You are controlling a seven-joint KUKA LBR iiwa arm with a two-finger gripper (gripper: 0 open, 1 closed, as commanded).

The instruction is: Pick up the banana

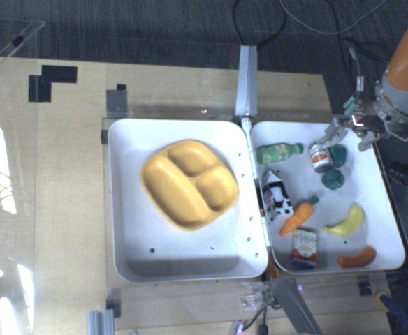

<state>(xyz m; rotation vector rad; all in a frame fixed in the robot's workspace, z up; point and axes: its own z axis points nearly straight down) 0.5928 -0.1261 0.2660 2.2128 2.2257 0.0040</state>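
The banana has not been picked up yet: it lies on the floor of the right bin, in that bin's near right part, with nothing touching it from above. The gripper sits well away from it, over the far part of the same bin, close to a small can with a red label and a dark green piece. Whether it is clenched, released or grasping something cannot be told from this view, since the metal parts blur together there. So nearly all the task looks to be left: the arm must travel toward the near side of the bin, come down over the fruit, close on it and lift.

The banana's long axis runs on a diagonal, from its near left end to its far right end. The far right end is the fatter, more yellow one; the near left end tapers and looks slightly greenish. It curves gently, with the bulge facing the near right corner.

Around it: a red sausage-shaped toy just nearer, a carrot to its left, a small carton to the near left, and another dark green piece farther off. The left bin holds a large yellow bread-like lump
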